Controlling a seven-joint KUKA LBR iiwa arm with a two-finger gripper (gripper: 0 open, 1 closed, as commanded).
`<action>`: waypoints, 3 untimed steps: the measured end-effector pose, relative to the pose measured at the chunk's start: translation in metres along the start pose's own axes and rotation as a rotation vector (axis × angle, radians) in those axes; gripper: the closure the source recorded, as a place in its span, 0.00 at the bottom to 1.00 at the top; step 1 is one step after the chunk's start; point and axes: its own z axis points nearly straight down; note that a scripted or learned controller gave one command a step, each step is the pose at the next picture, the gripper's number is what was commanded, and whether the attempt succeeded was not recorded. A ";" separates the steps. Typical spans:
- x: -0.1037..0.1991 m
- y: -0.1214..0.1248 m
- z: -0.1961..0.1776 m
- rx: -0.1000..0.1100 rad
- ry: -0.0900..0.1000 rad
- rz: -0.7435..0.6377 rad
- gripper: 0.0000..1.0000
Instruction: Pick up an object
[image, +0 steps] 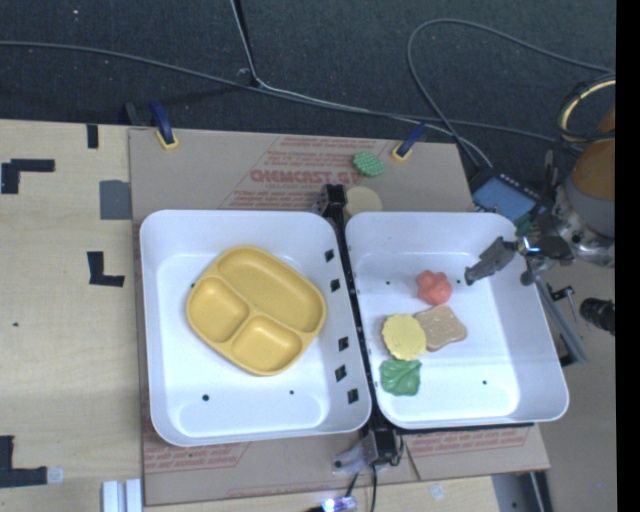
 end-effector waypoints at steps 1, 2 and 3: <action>0.001 0.002 -0.007 -0.012 -0.003 -0.004 0.00; -0.002 0.009 0.038 -0.010 -0.003 -0.004 0.00; 0.000 0.002 0.099 -0.008 -0.002 -0.004 0.00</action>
